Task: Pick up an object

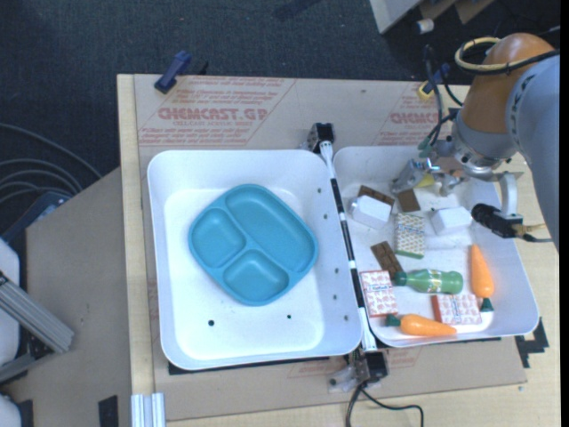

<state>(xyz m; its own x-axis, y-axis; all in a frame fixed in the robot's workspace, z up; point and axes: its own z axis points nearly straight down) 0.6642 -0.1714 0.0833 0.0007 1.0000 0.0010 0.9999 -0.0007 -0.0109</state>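
My gripper (428, 173) hangs low over the far part of the right bin (526, 294), beside a brown piece (407, 200). Below it in that bin lie a white block (372, 209), a second white block (451, 218), a green-patterned pouch (410, 235), a dark brown bar (386, 256), a green bottle (431, 281) on its side, two carrots (481, 272) (424, 326) and two red-patterned boxes (379, 294) (460, 309). The wrist hides what lies directly under the gripper.
The left bin (160, 238) holds a blue divided plate (252, 243). A clamp (321, 135) sits at the far end of the wall between the bins. The grey arm with its orange band (498, 78) comes in from the upper right. A black part (493, 219) juts over the right bin.
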